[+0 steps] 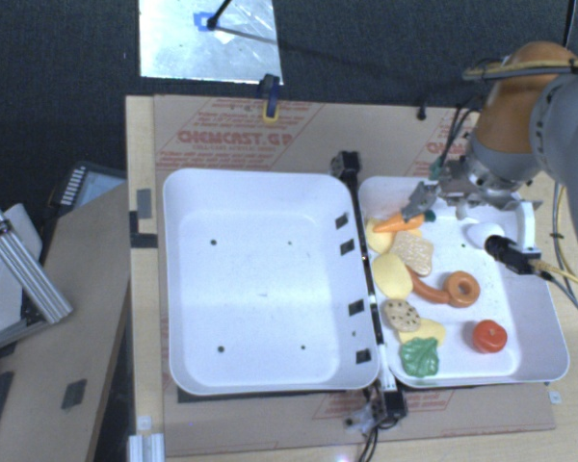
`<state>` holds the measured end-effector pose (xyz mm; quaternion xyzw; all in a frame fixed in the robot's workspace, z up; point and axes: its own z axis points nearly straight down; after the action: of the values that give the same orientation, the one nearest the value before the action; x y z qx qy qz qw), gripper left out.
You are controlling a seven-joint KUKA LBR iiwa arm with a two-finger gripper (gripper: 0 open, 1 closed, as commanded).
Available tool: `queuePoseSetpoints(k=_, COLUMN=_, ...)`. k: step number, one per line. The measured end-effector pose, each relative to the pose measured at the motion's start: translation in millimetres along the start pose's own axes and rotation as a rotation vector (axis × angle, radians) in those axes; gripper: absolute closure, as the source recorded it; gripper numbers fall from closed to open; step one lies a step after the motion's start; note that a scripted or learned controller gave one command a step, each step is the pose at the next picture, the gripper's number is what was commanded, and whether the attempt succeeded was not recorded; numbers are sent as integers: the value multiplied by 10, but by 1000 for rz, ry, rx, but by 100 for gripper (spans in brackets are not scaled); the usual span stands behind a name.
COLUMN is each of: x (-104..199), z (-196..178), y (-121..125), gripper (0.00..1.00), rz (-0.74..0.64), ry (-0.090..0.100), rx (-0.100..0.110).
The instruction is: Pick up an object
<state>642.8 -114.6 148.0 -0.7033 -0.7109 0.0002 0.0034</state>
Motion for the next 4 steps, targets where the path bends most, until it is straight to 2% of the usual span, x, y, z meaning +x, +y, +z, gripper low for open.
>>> queuePoseSetpoints(k=1, x=241, z=679, y=-449, gripper=0, rz=9, ry=-1, rx=2)
queuePoseSetpoints(k=2, x=216, z=523, y=-407, gripper=100, rz=9, ry=-6, rx=-10)
queuePoseSetpoints(k=3, x=292, z=625, y=-680, gripper=100, rz=10, ry=-5, rx=-11)
queuePoseSetpoints(k=4, x=293, z=621, y=-674, gripper=0, rz=9, ry=-5, rx=-11)
